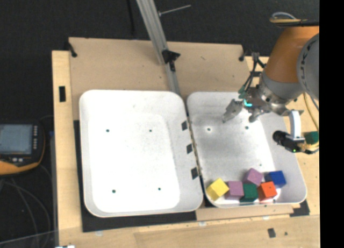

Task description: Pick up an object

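Several small blocks lie along the near edge of the right bin [231,139]: a yellow block [218,188], two purple blocks [236,189] [254,176], a green block [250,191], an orange block [267,190] and a blue block [276,178]. My gripper [244,111] hangs over the far part of the right bin, well away from the blocks. Its two fingers are spread apart with nothing between them.
The left bin [134,150] sits beside the right one, with a row of dark clips between them. A slanted metal rail [153,26] rises from the bench behind the bins. A small handheld screen [19,142] lies off the bench at the left.
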`<state>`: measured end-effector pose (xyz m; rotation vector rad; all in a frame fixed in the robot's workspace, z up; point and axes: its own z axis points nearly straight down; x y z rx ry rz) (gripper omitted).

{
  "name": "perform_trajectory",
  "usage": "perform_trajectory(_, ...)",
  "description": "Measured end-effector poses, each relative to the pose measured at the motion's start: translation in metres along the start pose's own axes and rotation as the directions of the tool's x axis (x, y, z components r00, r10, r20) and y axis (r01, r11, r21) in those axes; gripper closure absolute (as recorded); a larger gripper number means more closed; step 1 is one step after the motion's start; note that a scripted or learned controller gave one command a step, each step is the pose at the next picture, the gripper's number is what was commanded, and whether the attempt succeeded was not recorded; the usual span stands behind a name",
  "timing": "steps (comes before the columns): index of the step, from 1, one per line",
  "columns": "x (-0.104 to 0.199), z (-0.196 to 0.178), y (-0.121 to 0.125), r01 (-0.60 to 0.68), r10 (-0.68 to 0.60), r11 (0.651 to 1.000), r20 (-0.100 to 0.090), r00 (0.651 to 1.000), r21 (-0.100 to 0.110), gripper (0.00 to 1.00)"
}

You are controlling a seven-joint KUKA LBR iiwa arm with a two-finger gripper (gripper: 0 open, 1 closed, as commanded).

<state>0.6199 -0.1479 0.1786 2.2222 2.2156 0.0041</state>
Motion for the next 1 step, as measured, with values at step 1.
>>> perform_trajectory(1,-0.0019,-0.0113,0.0008,-0.003,0.003,1.000,0.002,1.000,-0.005,1.00)
